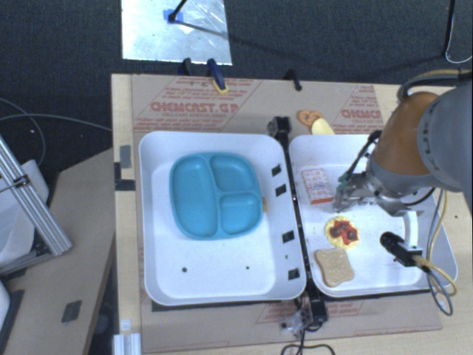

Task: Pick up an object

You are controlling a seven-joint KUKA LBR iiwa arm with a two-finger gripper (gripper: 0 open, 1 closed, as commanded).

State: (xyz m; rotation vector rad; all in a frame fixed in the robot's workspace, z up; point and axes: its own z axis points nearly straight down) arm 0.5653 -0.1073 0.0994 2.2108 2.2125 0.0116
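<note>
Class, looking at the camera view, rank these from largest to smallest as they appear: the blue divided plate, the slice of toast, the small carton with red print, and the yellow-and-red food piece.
1. blue divided plate, clearly largest.
2. slice of toast and small carton: they look about alike, so I won't rank them.
3. yellow-and-red food piece, slightly smaller.

Plate [216, 195] in left bin [159, 272]

this is a robotics lab or test cell, not a home. a grey arm [436, 143] with an orange band reaches over a desk [244, 98] covered in printed cardboard, where two white bins [159, 272] are fixed side by side. loose cables [44, 120] trail across dark carpet [59, 43], aluminium framing [26, 202] stands at the left, and a foil-like sheet [177, 21] lies behind the desk.
</note>
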